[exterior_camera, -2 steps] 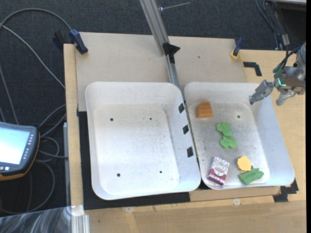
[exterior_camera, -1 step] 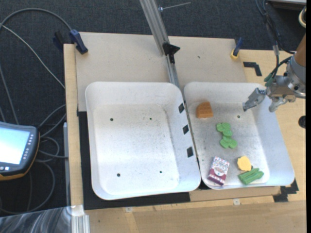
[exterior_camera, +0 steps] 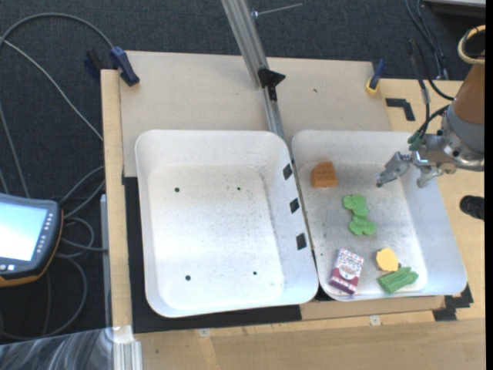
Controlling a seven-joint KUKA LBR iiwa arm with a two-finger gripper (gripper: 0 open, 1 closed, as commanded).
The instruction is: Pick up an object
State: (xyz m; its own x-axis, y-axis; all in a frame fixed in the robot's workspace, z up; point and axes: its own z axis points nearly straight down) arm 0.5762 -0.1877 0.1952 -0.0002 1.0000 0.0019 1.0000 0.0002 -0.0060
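Note:
The right bin (exterior_camera: 431,206) holds several small things. An orange-brown block (exterior_camera: 324,174) lies near its far left corner. A knobbly green piece (exterior_camera: 358,214) sits in the middle. Along the near wall are a pink-and-white packet (exterior_camera: 347,270), a yellow piece (exterior_camera: 387,260) and a green ribbed piece (exterior_camera: 397,279). My gripper (exterior_camera: 402,180) hangs over the far right part of this bin, to the right of the orange block. It is open, with nothing between its fingers.
The left bin (exterior_camera: 154,206) stands beside the right one, with black clips along the shared wall. A slanted metal rail (exterior_camera: 246,37) crosses the back board. A tablet (exterior_camera: 23,237) lies off the bench at the left.

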